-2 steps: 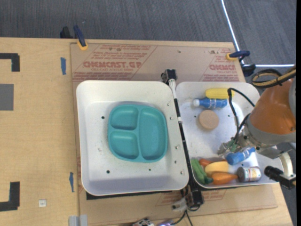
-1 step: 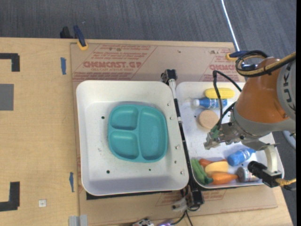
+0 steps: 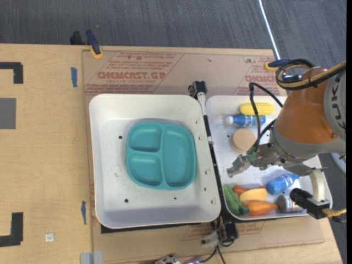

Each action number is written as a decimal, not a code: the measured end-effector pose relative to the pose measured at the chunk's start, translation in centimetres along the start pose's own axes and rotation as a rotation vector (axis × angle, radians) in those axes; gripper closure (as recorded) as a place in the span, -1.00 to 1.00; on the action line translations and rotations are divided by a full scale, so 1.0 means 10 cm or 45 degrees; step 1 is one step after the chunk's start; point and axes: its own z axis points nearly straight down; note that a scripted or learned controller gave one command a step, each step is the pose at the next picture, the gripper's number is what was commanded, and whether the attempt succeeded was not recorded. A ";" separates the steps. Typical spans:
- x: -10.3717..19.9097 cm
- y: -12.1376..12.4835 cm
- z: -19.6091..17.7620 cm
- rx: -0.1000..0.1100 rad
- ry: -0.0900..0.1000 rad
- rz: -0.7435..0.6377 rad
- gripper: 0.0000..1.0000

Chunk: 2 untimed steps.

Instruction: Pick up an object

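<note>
The tool (image 3: 237, 168) hangs low over the right bin (image 3: 220, 142), fingers slightly apart, nothing between them, so the pick is not yet made. Candidates lie close: a tan ball (image 3: 243, 139) just above it, a yellow piece (image 3: 252, 194) and an orange carrot (image 3: 260, 207) below. The left bin (image 3: 104, 147) carries a teal divided plate (image 3: 161, 154). The arm's orange body (image 3: 305, 117) covers much of the right bin; whatever lies beneath can't be made out.

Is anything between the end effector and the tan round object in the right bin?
Nothing visible. The end effector sits just below the tan round object, with bare bin floor between them. The blue-and-white bottle lies on the object's far side.
</note>
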 end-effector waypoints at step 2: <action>-0.62 -0.08 0.91 0.001 0.000 -0.376 -1.00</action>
